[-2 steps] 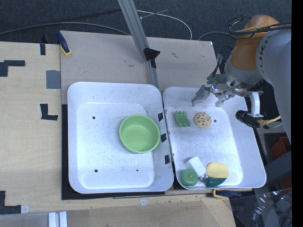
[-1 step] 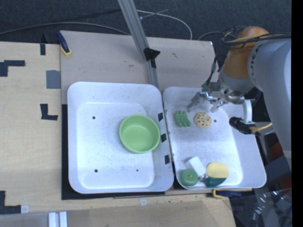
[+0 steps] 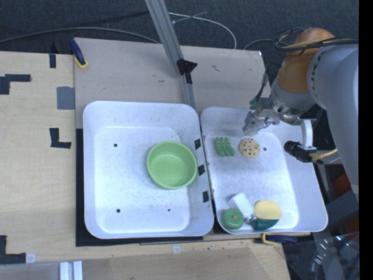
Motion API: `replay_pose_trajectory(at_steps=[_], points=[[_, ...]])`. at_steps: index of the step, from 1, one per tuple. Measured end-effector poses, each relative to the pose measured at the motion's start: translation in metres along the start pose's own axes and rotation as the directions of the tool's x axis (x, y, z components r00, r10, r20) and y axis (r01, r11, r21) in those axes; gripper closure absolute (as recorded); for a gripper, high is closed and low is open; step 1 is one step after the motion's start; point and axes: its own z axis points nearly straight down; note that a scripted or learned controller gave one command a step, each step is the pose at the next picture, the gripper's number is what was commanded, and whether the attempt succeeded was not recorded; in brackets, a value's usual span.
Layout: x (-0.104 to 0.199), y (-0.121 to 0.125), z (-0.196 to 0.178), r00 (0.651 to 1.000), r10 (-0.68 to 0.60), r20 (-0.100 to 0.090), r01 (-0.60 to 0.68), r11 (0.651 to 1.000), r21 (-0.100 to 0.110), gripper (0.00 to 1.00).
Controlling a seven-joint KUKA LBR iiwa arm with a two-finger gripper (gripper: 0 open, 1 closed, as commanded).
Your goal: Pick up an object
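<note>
The gripper, whose opening I cannot tell, hovers by the right bin's far edge above the cookie; approach underway, descent onto it comes next.

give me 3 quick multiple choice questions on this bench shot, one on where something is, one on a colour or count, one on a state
1. Where is the green bowl?
A. left bin
B. right bin
C. on the bench outside the bins

2. What colour is the bowl?
A. red
B. green
C. blue

3. How does the bowl sit?
A. upside down
B. on its side
C. upright, opening up

Answers:
1 A: it rests on the floor of the left bin, while the cookie lies in the right bin just below the gripper.
2 B: its rim and inside are light green.
3 C: the hollow inside faces the camera.
</note>
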Motion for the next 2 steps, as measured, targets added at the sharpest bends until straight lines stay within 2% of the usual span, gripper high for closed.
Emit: replay_pose_trajectory(at_steps=[2], points=[[0.0,-0.004,-0.083,1.0,0.002,0.0,-0.002,1.0,-0.006,1.0]])
